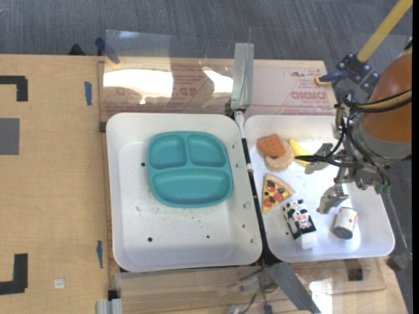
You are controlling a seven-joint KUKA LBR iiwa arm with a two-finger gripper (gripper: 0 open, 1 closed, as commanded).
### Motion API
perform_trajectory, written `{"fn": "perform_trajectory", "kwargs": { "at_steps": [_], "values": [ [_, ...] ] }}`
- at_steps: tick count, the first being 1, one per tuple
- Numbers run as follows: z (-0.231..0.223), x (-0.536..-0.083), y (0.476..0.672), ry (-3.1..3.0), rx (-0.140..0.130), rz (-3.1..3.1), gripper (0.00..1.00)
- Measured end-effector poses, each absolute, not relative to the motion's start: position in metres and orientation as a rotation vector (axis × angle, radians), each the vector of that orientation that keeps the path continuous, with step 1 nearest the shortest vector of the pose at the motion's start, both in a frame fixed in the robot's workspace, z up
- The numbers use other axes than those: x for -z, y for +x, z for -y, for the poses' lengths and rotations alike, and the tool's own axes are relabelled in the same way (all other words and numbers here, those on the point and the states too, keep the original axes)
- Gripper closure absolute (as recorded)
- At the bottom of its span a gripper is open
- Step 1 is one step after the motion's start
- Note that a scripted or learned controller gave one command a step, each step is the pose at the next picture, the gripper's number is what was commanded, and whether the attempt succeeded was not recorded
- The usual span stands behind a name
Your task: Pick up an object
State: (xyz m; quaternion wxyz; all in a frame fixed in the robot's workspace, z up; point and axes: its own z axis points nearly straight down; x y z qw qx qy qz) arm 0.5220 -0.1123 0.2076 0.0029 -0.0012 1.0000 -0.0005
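From my seat at the console I see the arm (386,103) leaning in from the right, its grey body and orange band hanging over the right bin's (380,244) far right side, cables looping beneath it, wrist pointed down. The claw (332,198) sits low over the bin floor; I cannot tell how far it is parted, and I see nothing caught in it.

Nearest to me, just in front of the claw and slightly to its right, a small white cylinder (344,222) with a red mark lies on the bin floor, close to the claw tip; whether they touch I cannot say. To the claw's left and a bit nearer, a black-and-white patterned toy (299,218) lies flat, one white end pointing at me. Just beyond that, still left of the claw, is a flat pizza-slice toy (275,192), yellow with red dots. Farther back sits a round tan piece like a biscuit or burger (274,150), with a yellow banana-shaped piece (299,152) between it and the claw's cabling.

Well left of the claw, the left bin (124,241), glossy white plastic with rounded corners, bears a smooth teal divided plate (190,169) with three compartments. Beyond both bins lies a cardboard sheet (288,87) under clear film.
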Motion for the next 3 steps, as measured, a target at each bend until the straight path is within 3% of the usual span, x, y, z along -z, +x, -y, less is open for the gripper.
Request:
{"fn": "perform_trajectory", "kwargs": {
  "at_steps": [1,2,3],
  "values": [
    [0.097,-0.105,0.545,0.604,-0.001,-3.073,0.0],
    [0.096,-0.115,0.546,0.6,0.0,-3.07,1.0],
    [0.017,-0.217,0.575,0.987,-0.006,-2.972,1.0]
  ]
}}
